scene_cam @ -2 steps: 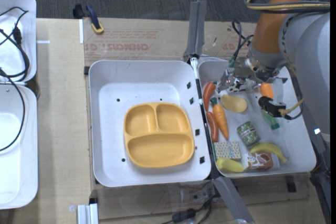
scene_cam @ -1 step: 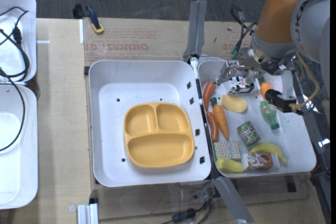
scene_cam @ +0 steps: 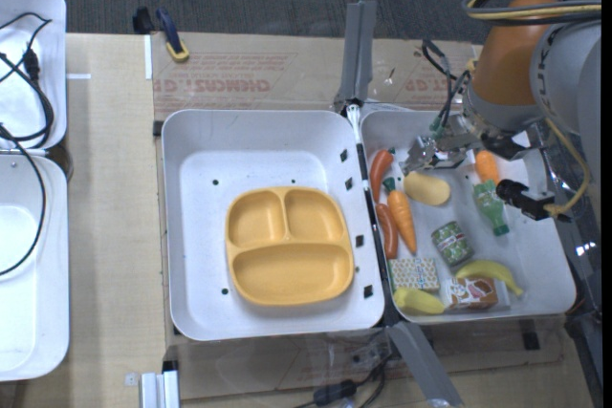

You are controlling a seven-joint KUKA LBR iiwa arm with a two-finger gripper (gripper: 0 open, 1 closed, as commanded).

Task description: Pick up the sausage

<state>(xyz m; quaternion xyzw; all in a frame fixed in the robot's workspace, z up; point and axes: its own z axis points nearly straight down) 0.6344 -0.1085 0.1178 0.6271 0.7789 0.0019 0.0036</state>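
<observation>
Hovering over the right bin (scene_cam: 559, 287), metal gripper (scene_cam: 432, 154); finger state cannot be told. Smooth reddish sausage (scene_cam: 380, 169) lies elongated along the left wall, beside a tapered carrot (scene_cam: 402, 217).

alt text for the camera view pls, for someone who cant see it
A grey and orange robot arm lowers its gripper into the right bin of toy food, above a red sausage by the bin's left wall. The left bin holds a yellow divided plate.
</observation>
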